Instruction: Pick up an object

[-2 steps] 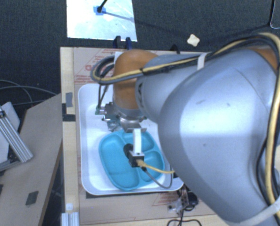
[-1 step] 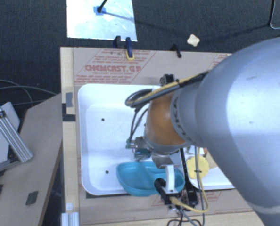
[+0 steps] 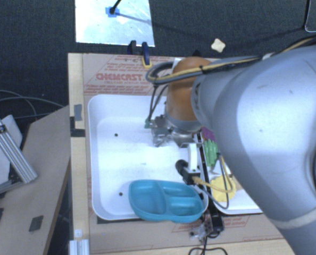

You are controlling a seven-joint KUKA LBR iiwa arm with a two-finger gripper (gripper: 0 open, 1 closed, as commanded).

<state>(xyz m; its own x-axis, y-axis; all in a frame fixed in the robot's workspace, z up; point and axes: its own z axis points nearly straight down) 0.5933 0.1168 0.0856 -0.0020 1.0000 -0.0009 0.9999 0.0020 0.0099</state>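
Pincer (image 3: 159, 137): grey metal assembly below the orange band, low over the left bin's far middle; its tips are too hidden and blurred to tell its state, and nothing can be seen in its hold.
Arm (image 3: 264, 137): large grey body entering from the right, covering most of the right bin; orange band (image 3: 183, 89) above the wrist, cables looped around it.
Left bin (image 3: 102, 142): shallow, white, floor mostly bare with a few small dark specks.
Blue dish (image 3: 166, 201): two-compartment tray, tilted, lying over the left bin's near rim at its near right corner, well apart from the pincer.
Right bin (image 3: 243, 207): white, a near strip visible under the arm.
Yellow object (image 3: 221, 187): in the right bin, near the divide, partly hidden.
Green object (image 3: 210, 154): just beyond the yellow one, beside a pink scrap; kind unclear.
Table (image 3: 113, 76): brown printed board beneath both bins.
Reflective sheet (image 3: 113, 15): on dark ground beyond the table.
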